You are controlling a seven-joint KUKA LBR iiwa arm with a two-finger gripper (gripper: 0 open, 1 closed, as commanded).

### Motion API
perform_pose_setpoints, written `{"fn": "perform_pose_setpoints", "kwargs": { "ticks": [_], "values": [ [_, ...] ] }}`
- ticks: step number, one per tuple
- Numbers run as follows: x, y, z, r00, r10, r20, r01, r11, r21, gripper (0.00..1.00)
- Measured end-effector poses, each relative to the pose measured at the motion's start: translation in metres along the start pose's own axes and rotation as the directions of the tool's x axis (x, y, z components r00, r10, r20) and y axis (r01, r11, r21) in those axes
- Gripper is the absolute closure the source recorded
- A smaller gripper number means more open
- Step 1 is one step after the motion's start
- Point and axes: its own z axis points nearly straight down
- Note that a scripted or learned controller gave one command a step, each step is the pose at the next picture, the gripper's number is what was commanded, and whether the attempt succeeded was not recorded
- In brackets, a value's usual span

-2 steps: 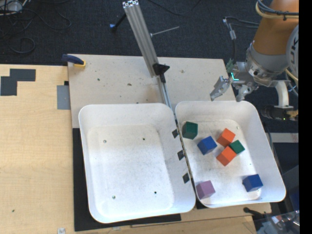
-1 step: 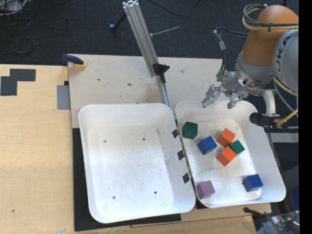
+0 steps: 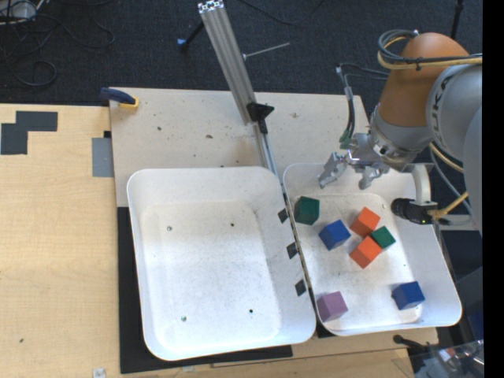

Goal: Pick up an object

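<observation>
Jaws spread wide, holding nothing, the gripper (image 3: pixel 350 173) hangs over the right bin's (image 3: pixel 441 290) far rim, beyond the green cube (image 3: pixel 306 209).

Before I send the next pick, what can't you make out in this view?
- Small green cube: partly covered by the orange cubes beside it; its full outline is hidden.
- Tool: above the right bin's far end, too small to judge its height above the bin.
- Arm: cut off by the right edge.
</observation>
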Motion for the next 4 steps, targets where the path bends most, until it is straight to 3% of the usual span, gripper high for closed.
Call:
{"fn": "perform_pose_setpoints", "kwargs": {
  "ticks": [1,2,4],
  "values": [
    [-0.006,0.006,0.057,1.0,0.001,0.0,-0.001,1.0,0.0,0.0],
    [-0.007,0.008,0.042,1.0,0.003,0.001,-0.003,1.0,-0.006,1.0],
    [-0.003,0.008,-0.074,1.0,-0.001,0.001,0.001,1.0,-0.013,1.0]
  ]
}}
